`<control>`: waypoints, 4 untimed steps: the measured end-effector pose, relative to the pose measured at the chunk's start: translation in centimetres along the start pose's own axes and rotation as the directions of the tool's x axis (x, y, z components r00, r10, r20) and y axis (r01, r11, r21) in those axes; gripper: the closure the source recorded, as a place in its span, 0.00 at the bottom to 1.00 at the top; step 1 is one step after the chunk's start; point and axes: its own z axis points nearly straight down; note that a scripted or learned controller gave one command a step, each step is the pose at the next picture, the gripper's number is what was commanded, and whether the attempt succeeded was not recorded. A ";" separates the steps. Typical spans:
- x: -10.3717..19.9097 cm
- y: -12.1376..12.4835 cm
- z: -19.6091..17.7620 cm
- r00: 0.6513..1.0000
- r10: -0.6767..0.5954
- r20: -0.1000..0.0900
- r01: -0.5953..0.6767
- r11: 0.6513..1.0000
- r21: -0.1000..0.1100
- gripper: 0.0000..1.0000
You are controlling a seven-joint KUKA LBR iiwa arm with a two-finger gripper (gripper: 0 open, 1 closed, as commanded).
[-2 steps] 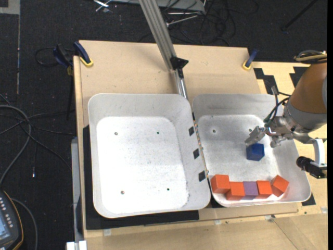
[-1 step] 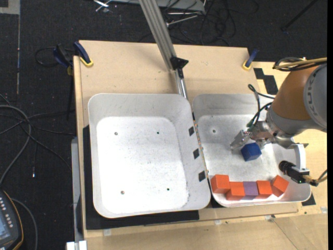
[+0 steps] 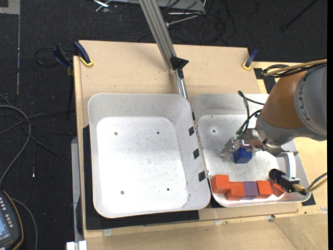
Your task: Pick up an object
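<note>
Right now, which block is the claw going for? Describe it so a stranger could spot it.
Find the right-hand white bin. Halfway down it, under the grey arm, the claw sits at a blue block. It is the lone blue one, apart from the row of orange blocks and a purple block along the near wall.

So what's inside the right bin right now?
In the right bin: a blue block at the tool, and a near-edge row of an orange block, another orange block, a purple block and one more orange block. The arm hides the far-right part.
</note>
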 end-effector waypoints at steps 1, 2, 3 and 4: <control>-1.8 -1.9 -4.2 1.000 0.007 0.003 -0.007 1.000 -0.004 0.00; -1.6 2.3 -12.1 1.000 0.000 0.004 0.000 1.000 -0.011 0.00; -1.8 1.1 0.3 1.000 0.005 0.002 -0.005 1.000 0.000 0.00; 0.7 -1.1 0.0 1.000 0.002 0.001 -0.002 1.000 0.000 0.00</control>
